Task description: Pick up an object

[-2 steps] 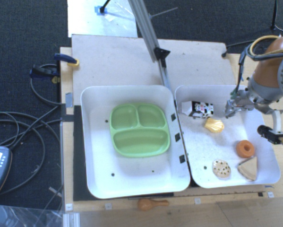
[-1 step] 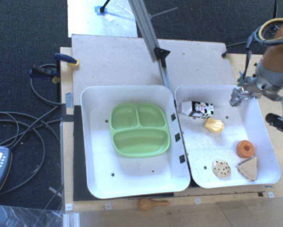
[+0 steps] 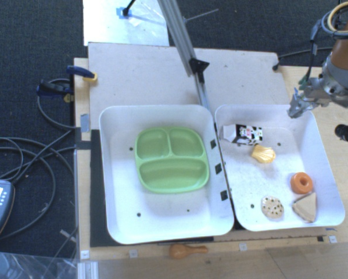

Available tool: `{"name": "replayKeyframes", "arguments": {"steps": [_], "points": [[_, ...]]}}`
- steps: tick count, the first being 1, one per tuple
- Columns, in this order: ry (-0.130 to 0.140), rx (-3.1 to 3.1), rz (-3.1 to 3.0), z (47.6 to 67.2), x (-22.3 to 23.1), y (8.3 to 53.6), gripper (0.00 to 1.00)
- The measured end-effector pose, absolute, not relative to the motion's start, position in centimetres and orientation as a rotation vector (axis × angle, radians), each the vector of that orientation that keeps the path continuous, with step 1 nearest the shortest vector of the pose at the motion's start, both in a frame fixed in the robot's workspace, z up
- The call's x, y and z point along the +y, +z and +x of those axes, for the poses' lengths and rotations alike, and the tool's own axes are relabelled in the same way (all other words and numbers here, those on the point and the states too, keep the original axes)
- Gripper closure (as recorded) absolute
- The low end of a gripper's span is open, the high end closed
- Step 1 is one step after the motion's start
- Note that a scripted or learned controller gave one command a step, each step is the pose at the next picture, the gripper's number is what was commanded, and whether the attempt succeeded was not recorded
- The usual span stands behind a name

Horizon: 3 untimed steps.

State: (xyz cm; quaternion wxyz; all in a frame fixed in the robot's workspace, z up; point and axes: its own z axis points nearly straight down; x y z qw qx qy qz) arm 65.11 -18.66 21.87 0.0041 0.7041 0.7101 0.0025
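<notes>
A grey two-finger gripper (image 3: 296, 110) hovers over the far right rim of the right-hand shallow white plastic bin (image 3: 325, 156), holding nothing. In that bin, nearest it, lies a small black-and-white carton (image 3: 243, 134); beyond it, a yellow shell-shaped pastry (image 3: 263, 154), an orange ring doughnut (image 3: 301, 183), a speckled round cookie (image 3: 272, 207) and a tan bread wedge (image 3: 305, 207).

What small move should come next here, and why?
Probably move the gripper inward over the right bin, toward the milk carton. It sits above the bin's far rim with nothing between its fingers, and the carton lies closest.
</notes>
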Motion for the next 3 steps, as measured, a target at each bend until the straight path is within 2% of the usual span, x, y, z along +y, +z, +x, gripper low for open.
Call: {"name": "replayKeyframes", "arguments": {"steps": [1, 3], "points": [[0.004, 2.226, 2.21, 65.2, -18.7, 23.4, 1.0], [0.004, 2.233, 2.21, 64.9, -9.0, 22.7, 1.0]]}}
